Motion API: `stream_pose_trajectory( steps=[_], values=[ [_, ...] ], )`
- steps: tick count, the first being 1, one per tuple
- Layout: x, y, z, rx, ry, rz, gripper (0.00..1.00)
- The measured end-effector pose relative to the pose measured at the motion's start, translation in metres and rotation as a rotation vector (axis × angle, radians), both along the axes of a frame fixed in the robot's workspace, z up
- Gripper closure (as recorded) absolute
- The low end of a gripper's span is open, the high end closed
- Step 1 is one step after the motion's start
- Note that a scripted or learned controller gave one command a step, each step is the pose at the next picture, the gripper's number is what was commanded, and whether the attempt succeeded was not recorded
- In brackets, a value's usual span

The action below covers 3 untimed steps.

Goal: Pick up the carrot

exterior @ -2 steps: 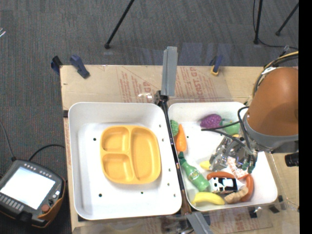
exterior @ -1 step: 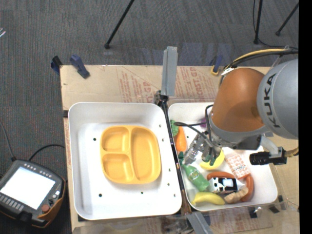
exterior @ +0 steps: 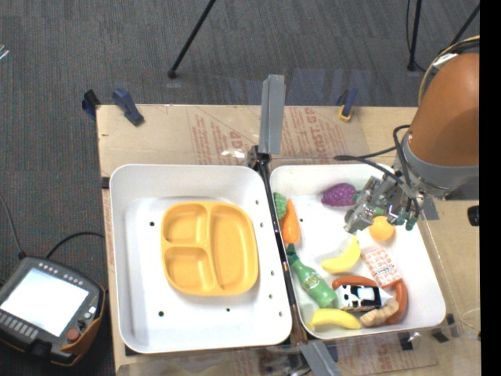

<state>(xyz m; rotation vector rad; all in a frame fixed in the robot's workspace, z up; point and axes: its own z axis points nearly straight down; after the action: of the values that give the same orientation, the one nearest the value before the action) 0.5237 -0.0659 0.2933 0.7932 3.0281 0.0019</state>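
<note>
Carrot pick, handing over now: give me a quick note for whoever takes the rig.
Gripper: over the right bin, just above the orange fruit and right of the purple grapes. No carrot between its fingers.
Carrot: lying along the right bin's left wall, the green bottle just below it.
Left bin: holds the yellow divided tray.
Done: nothing yet; the carrot is not picked.
Left: move the gripper across the bin to the carrot, grasp, lift.
</note>
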Motion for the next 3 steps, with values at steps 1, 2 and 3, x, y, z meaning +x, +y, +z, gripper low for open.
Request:
stream_pose_trajectory(
  steps=[1, 2, 3],
  values=[
    [0.0, 0.107, -0.112, 0.003, 0.025, 0.015, 1.0],
    [-0.04, 0.03, 0.073, 0.002, -0.003, -0.081, 1.0],
    [-0.024, 0.041, -0.099, 0.002, 0.026, -0.306, 1.0]
  ],
)
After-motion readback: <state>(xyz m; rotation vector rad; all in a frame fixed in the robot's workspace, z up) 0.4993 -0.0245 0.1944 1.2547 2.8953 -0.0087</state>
